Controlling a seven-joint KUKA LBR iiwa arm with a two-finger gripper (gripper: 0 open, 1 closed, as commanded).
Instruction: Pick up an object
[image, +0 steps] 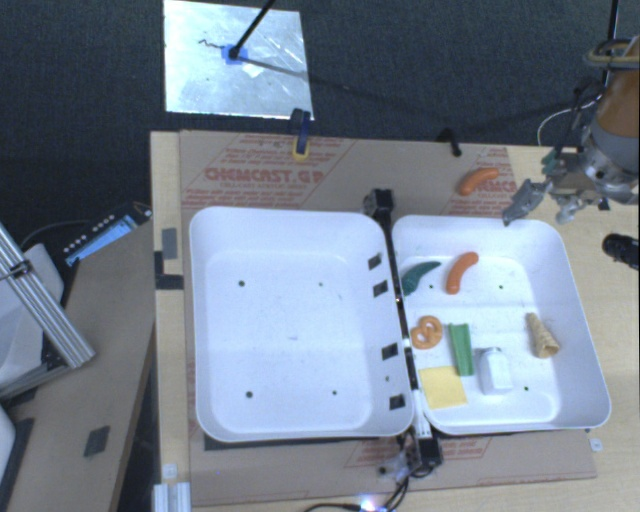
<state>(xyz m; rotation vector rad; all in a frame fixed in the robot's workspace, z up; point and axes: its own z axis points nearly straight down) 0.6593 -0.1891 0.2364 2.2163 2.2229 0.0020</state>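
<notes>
The gripper (545, 199) hangs at about two o'clock, above the back right corner of the right bin (575, 290), its two fingers spread apart with nothing between them. In that bin, an orange sausage (461, 272) lies toward twelve o'clock, a dark green piece (419, 274) at ten, a pretzel (427, 332) and green stick (460, 348) near centre, a yellow square (442, 387) at seven, a white block (493, 369) at six, a tan cone (541, 336) at four. Another orange sausage (477, 181) lies on the cardboard (400, 165) behind the bin.
</notes>
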